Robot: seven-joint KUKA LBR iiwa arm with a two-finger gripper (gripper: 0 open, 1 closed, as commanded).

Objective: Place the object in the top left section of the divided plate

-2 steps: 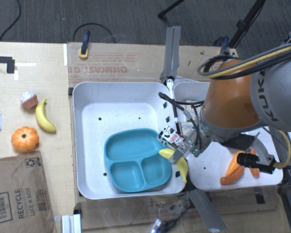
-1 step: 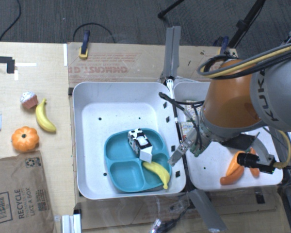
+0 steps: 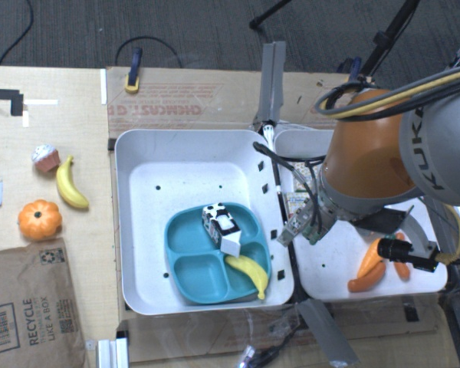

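over the right bin [image 3: 322, 278], the arm [image 3: 383, 159] reaches down, wrist bent left.

one fixed camera above the bench — looking down at a slant on both bins [image 3: 130, 228].

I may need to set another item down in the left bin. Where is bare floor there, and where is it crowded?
Bare floor lies in the left bin behind and left of the blue divided plate. The plate is crowded: a black-and-white toy sits across its dividers and a banana on its right section. The gripper hangs over the wall between the bins.
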